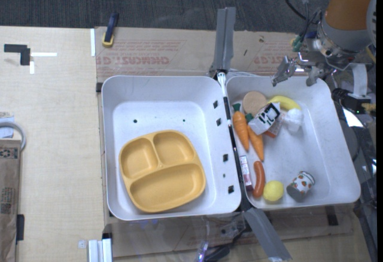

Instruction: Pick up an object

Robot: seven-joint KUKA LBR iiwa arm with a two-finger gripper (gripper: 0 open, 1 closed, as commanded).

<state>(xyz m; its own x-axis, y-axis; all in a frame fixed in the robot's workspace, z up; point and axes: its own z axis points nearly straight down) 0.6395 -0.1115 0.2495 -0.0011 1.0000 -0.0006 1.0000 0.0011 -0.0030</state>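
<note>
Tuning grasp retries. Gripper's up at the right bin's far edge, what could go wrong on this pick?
1. The carrots, carton and banana lie packed together; the gripper may pinch two or slip.
2. The sausage hugs the bin wall; a finger may hit it.
3. The lemon may roll.

I have two bins side by side at mid-frame. The left bin (114, 135) holds a divided plate (162, 170) in its lower half. The right bin (335, 135) holds the rest: two carrots (246, 135) along its left wall, a sausage (258, 178) below them, a lemon (273, 191) at lower centre with a small cup (301, 186) just right of it. A carton (266, 118) lies upper centre, a banana (286, 103) behind it. The gripper (297, 74) hangs over the right bin's upper edge, at upper right of the frame.
</note>
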